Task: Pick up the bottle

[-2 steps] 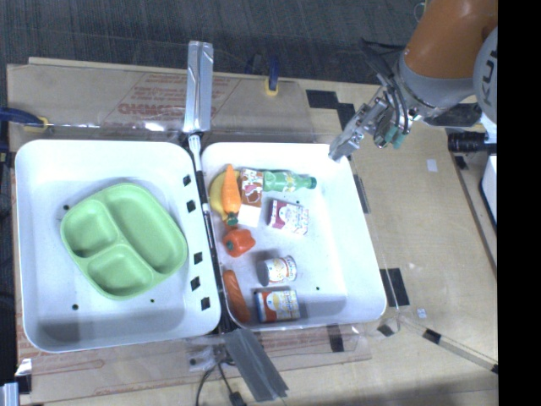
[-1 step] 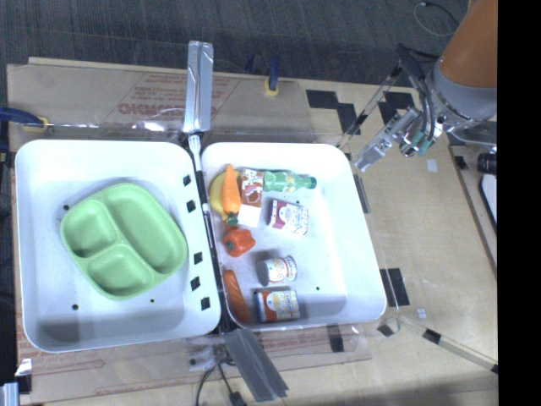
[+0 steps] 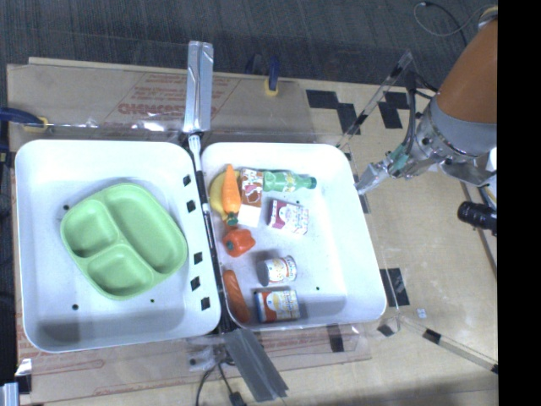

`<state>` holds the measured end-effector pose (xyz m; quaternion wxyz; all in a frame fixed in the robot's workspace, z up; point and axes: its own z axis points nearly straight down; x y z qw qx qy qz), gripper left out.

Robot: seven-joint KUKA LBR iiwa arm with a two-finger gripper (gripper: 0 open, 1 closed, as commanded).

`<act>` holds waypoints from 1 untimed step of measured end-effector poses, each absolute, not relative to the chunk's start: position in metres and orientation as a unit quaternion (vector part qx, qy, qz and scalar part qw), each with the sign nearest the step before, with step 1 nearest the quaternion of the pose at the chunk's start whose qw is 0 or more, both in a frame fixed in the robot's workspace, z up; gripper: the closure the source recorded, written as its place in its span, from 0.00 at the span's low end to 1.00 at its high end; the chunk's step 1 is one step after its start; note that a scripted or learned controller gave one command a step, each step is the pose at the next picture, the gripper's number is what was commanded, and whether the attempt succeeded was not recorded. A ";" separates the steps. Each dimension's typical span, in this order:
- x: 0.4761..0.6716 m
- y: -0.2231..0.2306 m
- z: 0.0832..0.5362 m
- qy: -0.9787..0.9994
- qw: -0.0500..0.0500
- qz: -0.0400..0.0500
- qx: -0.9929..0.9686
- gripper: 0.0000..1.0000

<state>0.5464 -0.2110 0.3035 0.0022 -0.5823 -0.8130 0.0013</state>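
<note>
We see the bottle (image 3: 277, 181) at 12 o'clock in the right bin (image 3: 359, 235); its label is unreadable. We can't tell the gripper's (image 3: 369, 177) state.

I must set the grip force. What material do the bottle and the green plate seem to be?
The bottle looks like green translucent plastic with a printed label and glossy glints. The green plate looks like matte moulded plastic, an even pale colour with soft-edged compartments. Neither is certain from this view.

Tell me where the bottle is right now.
The bottle lies on its side near the right bin's far wall, between the banana and the small carton.
</note>
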 end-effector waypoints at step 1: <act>0.509 -0.211 0.309 -0.750 0.002 0.001 -0.661 1.00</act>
